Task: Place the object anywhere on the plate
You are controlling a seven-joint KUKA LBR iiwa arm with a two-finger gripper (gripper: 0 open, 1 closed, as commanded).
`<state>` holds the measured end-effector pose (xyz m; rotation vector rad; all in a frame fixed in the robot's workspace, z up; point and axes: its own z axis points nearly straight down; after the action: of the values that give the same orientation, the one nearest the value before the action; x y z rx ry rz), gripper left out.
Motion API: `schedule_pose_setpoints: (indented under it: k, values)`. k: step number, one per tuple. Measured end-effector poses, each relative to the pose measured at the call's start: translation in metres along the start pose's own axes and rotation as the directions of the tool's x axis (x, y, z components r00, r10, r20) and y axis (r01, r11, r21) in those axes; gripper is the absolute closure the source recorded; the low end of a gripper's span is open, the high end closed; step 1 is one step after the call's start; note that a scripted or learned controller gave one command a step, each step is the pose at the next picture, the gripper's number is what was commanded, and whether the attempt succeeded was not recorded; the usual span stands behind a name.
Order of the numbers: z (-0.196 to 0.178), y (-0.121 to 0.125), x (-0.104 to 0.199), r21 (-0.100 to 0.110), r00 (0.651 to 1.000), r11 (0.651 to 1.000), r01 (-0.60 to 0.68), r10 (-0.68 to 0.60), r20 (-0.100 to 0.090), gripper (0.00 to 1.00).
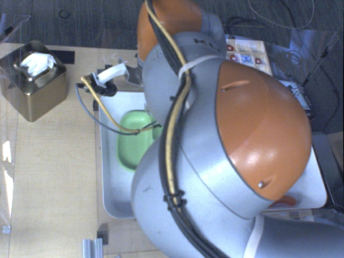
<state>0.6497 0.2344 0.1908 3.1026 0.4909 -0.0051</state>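
- The arm (215,160), grey with orange caps, lay across the centre and right of the frame and covered most of both bins
- Left bin (114,198): a shallow white tray at centre left, its left wall and lower left corner exposed; it held a pale green plate (134,141), seen as a rounded edge beside the arm, the rest passing beneath the arm
- A thin dark cable (102,117) looped down from the arm's upper left end and crossed the plate's upper part
- Right bin (321,190): a white strip at lower right; a small red-orange patch (285,200) peeked out from under the arm there, possibly the object, though too little of it was exposed to name it or give its long axis
- Key relation: if that patch was the object, it lay well apart from the plate, toward the lower right of the frame, with the arm's bulk between the two; the carry would have to run leftward across the frame
- Gripper: whether it was open or closed, and whether it had hold of anything, could not be told
- Counter (48,171): bare pale wood at left, bearing a brass-coloured box (37,93) with white tissue at upper left, well clear of the bins
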Motion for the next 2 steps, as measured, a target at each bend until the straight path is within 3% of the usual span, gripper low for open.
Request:
schedule_pose_setpoints:
  k: [1, 2]
  values:
    - [0.03, 0.002, 0.012, 0.0, 0.977, 0.977, 0.211, -0.211, 0.0, 1.0]
    - [0.011, -0.005, -0.016, 0.001, 1.0, 1.0, -0.017, 0.017, -0.002, 1.0]
